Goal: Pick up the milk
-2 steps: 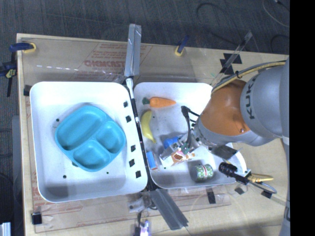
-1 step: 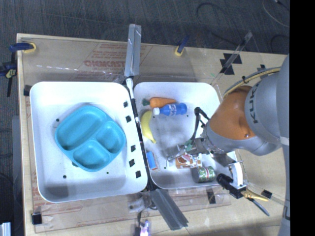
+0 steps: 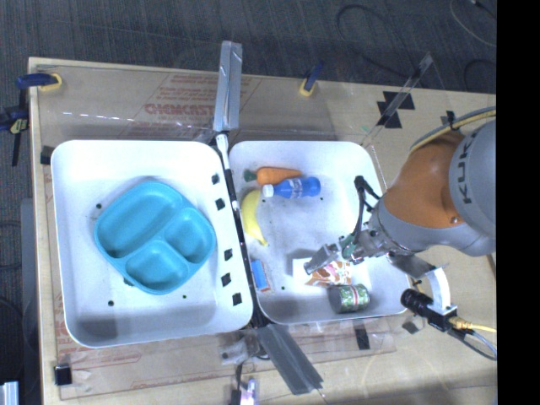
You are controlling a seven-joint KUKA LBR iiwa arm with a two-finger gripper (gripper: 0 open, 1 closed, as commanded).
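The milk point(image 3: 327, 272) is a small white carton with orange and red print. It lies tilted in the right bin point(image 3: 337, 154), near the front right corner. My gripper point(image 3: 334, 255) comes in from the right and sits directly over the carton's upper edge, touching or nearly touching it. The gripper's body hides part of the carton.
A green can point(image 3: 349, 297) lies just in front of the milk. A blue bottle point(image 3: 295, 188), a carrot point(image 3: 277, 175) and a banana point(image 3: 251, 216) lie at the bin's back left, and a small blue packet point(image 3: 261, 275) by its left wall. The left bin point(image 3: 76, 310) holds a blue divided tray point(image 3: 154, 236).
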